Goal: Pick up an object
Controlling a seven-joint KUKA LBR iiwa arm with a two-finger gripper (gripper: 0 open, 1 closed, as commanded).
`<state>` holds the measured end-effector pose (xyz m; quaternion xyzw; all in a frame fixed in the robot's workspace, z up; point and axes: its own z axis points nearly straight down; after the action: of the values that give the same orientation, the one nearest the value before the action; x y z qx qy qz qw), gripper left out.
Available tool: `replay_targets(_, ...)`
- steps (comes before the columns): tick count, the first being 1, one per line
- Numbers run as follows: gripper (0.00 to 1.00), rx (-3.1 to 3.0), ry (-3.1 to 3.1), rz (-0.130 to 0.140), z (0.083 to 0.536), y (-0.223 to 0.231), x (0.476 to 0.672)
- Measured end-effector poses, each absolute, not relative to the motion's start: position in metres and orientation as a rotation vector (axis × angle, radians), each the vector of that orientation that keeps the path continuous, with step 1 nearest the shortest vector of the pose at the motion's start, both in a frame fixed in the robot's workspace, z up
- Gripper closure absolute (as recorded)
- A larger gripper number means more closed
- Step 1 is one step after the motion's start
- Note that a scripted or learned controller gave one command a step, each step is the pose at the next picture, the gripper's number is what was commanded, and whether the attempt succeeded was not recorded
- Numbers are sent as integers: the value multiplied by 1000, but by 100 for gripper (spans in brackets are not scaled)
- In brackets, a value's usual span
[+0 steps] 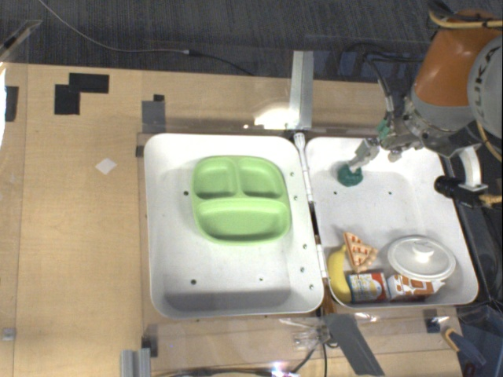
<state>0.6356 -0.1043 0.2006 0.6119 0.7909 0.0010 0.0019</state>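
Note:
My gripper (376,157) hangs over the back of the right bin (409,191), below the grey and orange wrist, and looks open. The tip of one finger (361,159) is at a small teal round object (350,177) on the bin floor; nothing sits between the fingers. At the bin's front lie a yellow banana (336,272), a pizza-slice toy (360,250), a small can (365,287), a brown and white carton (410,287) and a white lidded bowl (423,258).
A green divided plate (240,197) lies in the middle of the left bin (169,234). A metal divider (308,203) separates the two bins. Black cables hang beside the arm at the right.

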Motion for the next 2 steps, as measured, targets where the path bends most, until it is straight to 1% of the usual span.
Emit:
replay_targets(1,0,2022,2404,0,182,-66,616)
replay_targets(2,0,2051,2375,4,88,-92,630)
